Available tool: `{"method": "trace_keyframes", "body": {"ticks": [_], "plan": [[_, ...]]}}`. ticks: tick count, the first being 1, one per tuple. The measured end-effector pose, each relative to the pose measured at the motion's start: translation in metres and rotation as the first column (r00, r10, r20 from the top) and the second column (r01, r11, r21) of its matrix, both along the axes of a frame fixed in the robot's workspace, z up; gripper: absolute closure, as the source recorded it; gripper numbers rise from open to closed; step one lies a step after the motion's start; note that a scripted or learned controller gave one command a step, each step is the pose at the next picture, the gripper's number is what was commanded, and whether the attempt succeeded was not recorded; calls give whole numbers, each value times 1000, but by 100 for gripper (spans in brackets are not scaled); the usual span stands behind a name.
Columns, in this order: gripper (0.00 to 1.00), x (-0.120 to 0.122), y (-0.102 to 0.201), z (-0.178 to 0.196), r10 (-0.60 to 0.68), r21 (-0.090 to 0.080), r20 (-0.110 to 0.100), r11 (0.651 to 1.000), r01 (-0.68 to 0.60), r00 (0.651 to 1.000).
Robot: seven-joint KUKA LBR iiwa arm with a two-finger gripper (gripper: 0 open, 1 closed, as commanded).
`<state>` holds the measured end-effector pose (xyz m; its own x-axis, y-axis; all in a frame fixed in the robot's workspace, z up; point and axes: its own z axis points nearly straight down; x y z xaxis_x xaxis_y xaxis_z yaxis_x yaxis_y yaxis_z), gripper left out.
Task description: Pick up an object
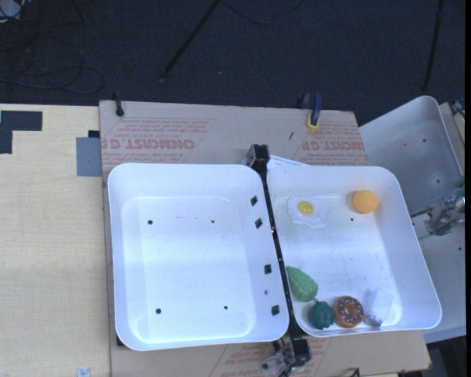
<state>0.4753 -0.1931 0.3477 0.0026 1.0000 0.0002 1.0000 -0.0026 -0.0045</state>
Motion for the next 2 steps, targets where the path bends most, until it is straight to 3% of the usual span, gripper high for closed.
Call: {"method": "trace_keyframes", "body": {"ticks": [1,2], "plan": [[100,1,37,16,6,0,4,1000,-6,1000],[100,0,9,-1,1,0,0,1000,-1,1000]]}}
